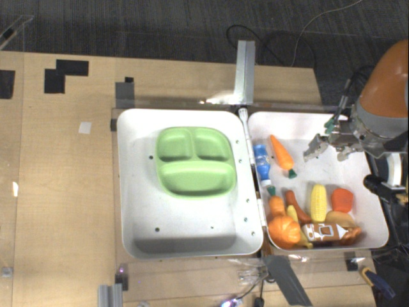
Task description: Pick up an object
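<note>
My gripper hovers over the upper right part of the right bin, fingers spread open with nothing between them. Just left of it lies a carrot. Below it are a yellow corn cob and a red-orange block. A blue-and-white bottle lies along the bin's left wall. In the bin's lower left corner sits an orange fruit, and a brown bottle lies along the bin's front. No object touches the gripper.
The left bin holds a green divided plate. A metal post stands behind the seam between the bins. The grey arm with its orange band reaches in from the right.
</note>
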Robot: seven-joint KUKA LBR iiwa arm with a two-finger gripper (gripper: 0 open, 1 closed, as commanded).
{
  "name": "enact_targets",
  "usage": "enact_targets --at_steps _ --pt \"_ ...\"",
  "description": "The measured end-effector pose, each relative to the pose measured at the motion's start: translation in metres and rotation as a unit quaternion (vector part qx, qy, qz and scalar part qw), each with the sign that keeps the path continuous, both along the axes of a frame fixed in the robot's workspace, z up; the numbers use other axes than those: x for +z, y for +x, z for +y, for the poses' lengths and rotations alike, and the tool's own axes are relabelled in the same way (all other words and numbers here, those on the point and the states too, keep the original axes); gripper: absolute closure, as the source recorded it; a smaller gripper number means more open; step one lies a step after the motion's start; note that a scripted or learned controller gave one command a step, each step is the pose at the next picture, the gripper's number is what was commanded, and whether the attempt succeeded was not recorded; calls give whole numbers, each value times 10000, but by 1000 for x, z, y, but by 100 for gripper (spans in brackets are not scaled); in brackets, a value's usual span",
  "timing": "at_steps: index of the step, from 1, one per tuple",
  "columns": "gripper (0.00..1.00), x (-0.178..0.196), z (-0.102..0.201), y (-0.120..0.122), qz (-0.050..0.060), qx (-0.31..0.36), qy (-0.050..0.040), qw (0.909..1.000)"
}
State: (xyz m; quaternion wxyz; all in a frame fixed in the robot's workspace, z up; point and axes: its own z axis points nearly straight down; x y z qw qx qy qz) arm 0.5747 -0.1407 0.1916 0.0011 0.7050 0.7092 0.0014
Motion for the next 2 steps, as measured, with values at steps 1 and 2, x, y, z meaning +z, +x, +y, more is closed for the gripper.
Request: enact_targets --at_steps 1,2 --pt "0 -89 36 65 -4 4 0 10000" --pt "0 -102 43 60 -38 497 -15 9988"
